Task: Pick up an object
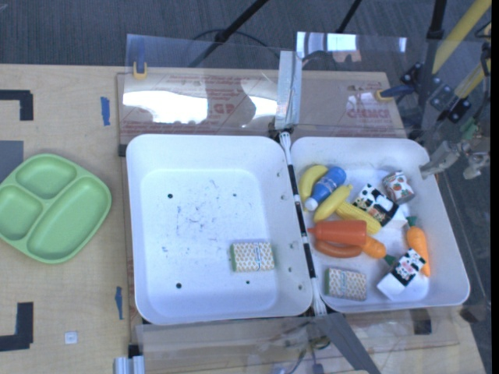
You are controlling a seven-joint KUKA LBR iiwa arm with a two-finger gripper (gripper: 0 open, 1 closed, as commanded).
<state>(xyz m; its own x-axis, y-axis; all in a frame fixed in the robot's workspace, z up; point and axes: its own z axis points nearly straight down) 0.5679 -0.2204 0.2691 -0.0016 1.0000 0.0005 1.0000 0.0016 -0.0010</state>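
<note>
Wooden bench (70, 100) bears two white bins (148, 162), green plate (53, 207).

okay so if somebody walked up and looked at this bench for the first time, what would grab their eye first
Most likely the crowd of bright toys in the right bin: a yellow banana, a blue bottle and an orange carrot lie packed close together. Next, the left bin with one small patterned sponge lying alone near its front right. The green divided plate sits on the bench far left.
</note>
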